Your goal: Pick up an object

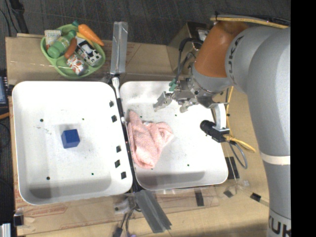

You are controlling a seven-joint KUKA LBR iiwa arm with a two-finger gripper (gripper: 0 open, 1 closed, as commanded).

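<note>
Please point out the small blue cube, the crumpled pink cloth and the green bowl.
Small blue cube (70,138), camera view: its top face.
Crumpled pink cloth (146,139), camera view: its middle folds.
Green bowl (58,69), camera view: its near rim.

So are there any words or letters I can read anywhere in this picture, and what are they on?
"KU" in dark letters on the grey arm, at the bottom right edge; the word is cut off there.
The small packets in the green basket have printing, but it is too small and blurred to read.
Nothing is written on the blue cube, the pink cloth or the white bins.
</note>
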